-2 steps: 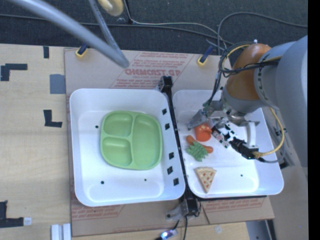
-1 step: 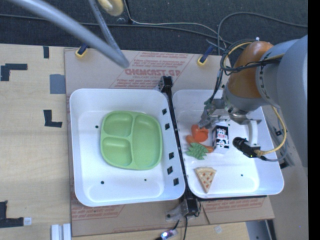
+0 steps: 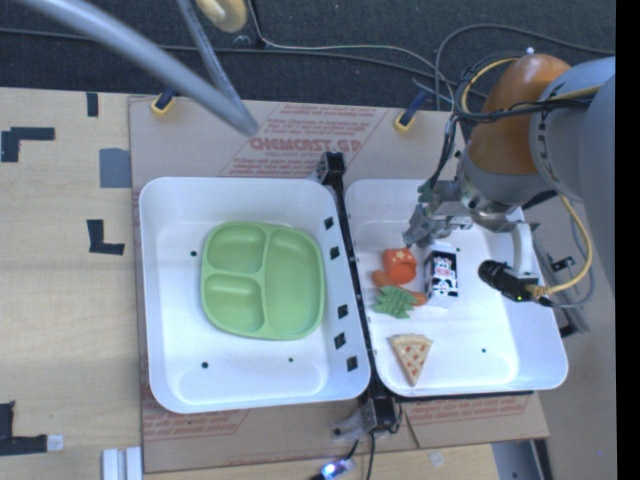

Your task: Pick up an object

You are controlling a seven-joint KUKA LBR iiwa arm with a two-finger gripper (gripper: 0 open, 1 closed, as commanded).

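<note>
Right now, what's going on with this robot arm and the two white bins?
The arm's gripper is low over the right bin, just above a tomato and a small black-and-white carton. A carrot with green leaves and a pizza slice also lie in that bin. Nothing is visibly between its fingers, so no pick has happened yet. The left bin holds a green divided plate.

A green divided plate (image 3: 264,280) lies in the left white bin (image 3: 160,268).
</note>
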